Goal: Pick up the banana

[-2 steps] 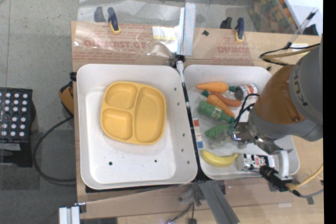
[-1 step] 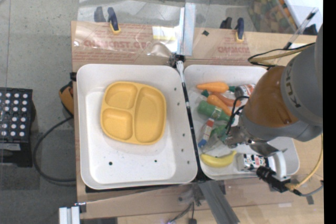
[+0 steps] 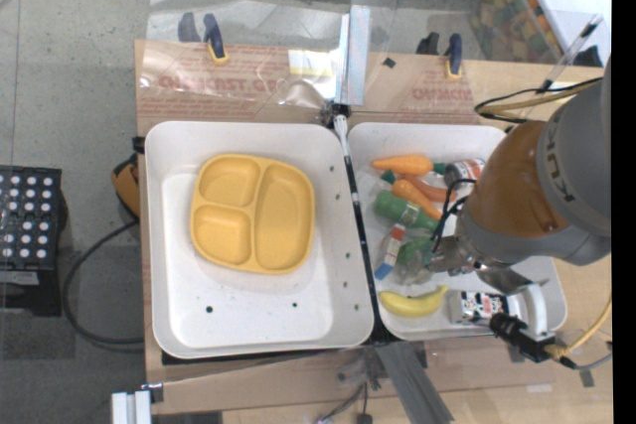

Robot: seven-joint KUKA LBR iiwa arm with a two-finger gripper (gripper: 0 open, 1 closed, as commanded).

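White right bin (image 3: 552, 313) holds a curved yellow banana (image 3: 413, 302); claw (image 3: 435, 258) state unclear.

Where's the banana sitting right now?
The banana lies in the right bin, at its near left corner, just below the green bottle and clutter, with the gripper directly above it in the camera view.

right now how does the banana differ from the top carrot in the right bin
The banana is yellow; the carrot is orange. The banana curves, ends turned up, while the carrot is straight and tapers. The banana lies at the bin's near edge, the carrot by its far edge. Both lie roughly crosswise in the same bin.
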